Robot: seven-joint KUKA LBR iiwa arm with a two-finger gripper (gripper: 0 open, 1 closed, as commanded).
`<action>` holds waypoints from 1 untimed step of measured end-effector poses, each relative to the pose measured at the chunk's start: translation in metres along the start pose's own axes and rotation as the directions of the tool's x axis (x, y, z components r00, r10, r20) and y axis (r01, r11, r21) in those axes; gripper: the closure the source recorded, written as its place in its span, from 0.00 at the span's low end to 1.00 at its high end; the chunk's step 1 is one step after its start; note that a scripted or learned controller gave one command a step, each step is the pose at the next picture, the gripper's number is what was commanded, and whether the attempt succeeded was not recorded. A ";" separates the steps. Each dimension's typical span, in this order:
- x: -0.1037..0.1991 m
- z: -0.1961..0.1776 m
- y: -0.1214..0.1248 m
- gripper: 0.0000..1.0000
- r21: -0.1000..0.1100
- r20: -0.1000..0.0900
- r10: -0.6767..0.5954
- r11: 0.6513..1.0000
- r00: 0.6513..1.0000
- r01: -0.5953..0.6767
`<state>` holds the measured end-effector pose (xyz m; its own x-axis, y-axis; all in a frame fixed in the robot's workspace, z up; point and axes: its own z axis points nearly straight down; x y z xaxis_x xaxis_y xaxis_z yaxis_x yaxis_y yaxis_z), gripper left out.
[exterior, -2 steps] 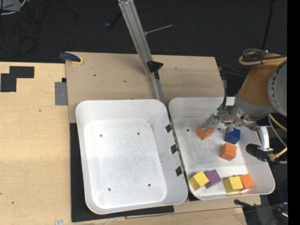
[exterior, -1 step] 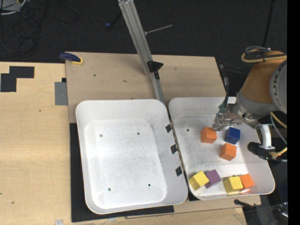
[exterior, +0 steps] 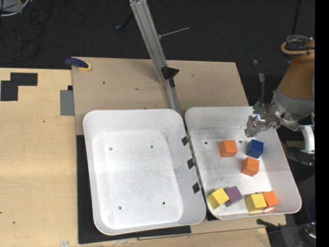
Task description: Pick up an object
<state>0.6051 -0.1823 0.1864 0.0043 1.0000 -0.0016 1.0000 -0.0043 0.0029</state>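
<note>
Grey two-finger gripper (exterior: 253, 127) hangs over the right white plastic bin (exterior: 216, 120), right above the small blue cube (exterior: 254, 148). Whether it's clamped or released, honestly can't tell. I'd drop straight down, avoiding the orange cube (exterior: 228, 148) beside it.

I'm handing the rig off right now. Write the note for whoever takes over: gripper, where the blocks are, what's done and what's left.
Gripper: over the upper right part of the right bin, just above the blue block; nothing visibly held.
Blocks, all in the right bin: orange block left of the blue one; second orange block just below the blue one; along the near edge, yellow block touching purple block, then yellow block touching orange block.
Done: nothing lifted yet.
Left: descend, grasp one block (blue is nearest), lift it.
</note>
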 end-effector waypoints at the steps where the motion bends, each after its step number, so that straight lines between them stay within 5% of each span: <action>1: -0.001 -0.041 0.001 1.00 0.000 -0.001 -0.004 1.000 1.000 0.004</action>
<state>0.6057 -0.1835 0.2275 0.0005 1.0000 -0.0008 1.0000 -0.0005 0.0026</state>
